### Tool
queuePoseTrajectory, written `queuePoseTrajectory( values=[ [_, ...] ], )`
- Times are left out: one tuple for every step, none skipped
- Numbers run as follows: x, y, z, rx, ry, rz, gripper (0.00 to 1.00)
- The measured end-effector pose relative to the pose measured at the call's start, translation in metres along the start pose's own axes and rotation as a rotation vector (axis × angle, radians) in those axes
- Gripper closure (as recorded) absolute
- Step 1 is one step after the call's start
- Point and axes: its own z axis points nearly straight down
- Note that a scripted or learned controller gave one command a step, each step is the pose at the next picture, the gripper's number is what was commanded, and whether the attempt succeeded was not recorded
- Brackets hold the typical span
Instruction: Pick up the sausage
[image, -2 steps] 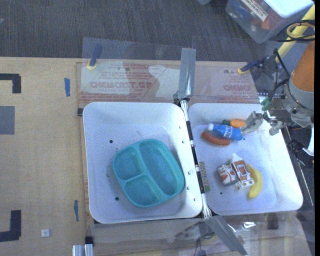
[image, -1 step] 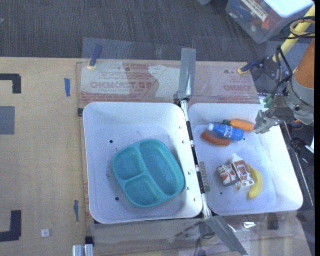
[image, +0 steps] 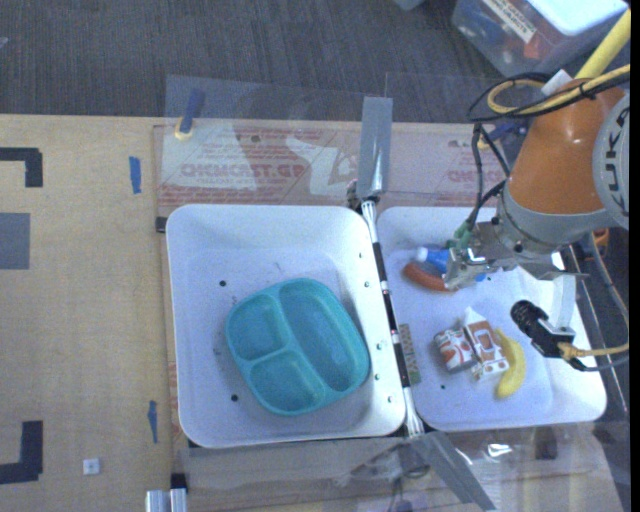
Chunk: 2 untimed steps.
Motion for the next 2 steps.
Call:
queuePoseTrajectory(
  values=[
    [0.019, 0.057, 0.014, -0.004, -0.001, 0.112, 1.0],
    [-0.07, 0.073, 0.062, -0.003, -0.003, 0.154, 1.0]
  ],
)
